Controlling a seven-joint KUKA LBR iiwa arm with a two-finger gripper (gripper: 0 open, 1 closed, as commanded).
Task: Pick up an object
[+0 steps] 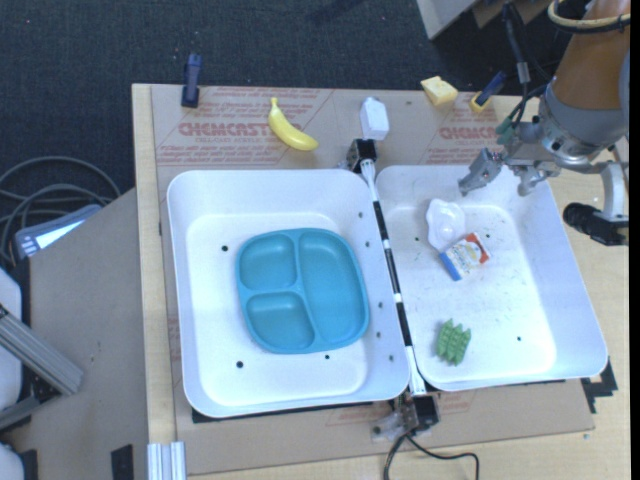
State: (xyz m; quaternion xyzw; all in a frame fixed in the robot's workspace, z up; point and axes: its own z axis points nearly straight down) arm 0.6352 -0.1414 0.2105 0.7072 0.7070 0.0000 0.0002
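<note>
Above the far edge of the right bin [560,258], the gripper [505,171] hangs with fingers apart and nothing between them, so it should drop straight onto the white crumpled object [444,218] lying near that bin's far-left corner, then close squarely.

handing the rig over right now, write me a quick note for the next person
Gripper: open, holding nothing, poised over the far edge of the right bin.

Right bin holds three things: a crumpled white object nearest the gripper, a small red, white and blue packet just in front of it, and a green bumpy object nearer the front.

Left bin holds a blue divided plate.

On the bench behind the bins: a banana and a yellow block.

Done: nothing picked yet.
Left: descend, close on one object and lift; the white one looks the closest.
</note>
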